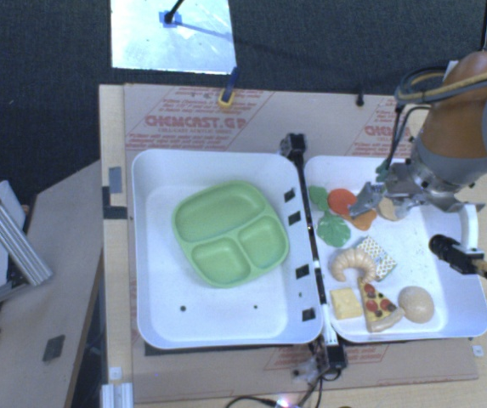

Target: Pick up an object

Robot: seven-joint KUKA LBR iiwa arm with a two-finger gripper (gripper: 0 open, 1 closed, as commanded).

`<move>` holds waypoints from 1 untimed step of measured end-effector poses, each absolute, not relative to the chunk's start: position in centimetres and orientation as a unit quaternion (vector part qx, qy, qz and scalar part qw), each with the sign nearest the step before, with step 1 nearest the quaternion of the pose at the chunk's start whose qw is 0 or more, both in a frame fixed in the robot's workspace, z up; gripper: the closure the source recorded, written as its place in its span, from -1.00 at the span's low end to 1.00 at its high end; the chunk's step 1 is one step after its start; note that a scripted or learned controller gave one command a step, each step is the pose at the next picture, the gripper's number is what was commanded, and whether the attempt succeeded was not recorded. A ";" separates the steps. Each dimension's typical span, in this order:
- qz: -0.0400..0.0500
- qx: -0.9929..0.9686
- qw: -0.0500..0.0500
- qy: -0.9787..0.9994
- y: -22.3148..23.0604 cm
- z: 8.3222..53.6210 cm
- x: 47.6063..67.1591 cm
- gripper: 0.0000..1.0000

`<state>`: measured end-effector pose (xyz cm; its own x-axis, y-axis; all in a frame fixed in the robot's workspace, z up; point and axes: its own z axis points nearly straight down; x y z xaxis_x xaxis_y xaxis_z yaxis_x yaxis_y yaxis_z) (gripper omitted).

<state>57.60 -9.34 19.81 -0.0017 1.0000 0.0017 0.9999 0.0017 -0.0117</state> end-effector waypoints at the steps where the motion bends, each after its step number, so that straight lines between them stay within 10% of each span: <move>1: -0.001 -0.706 0.000 -0.708 -9.3 20.5 57.9 -1.00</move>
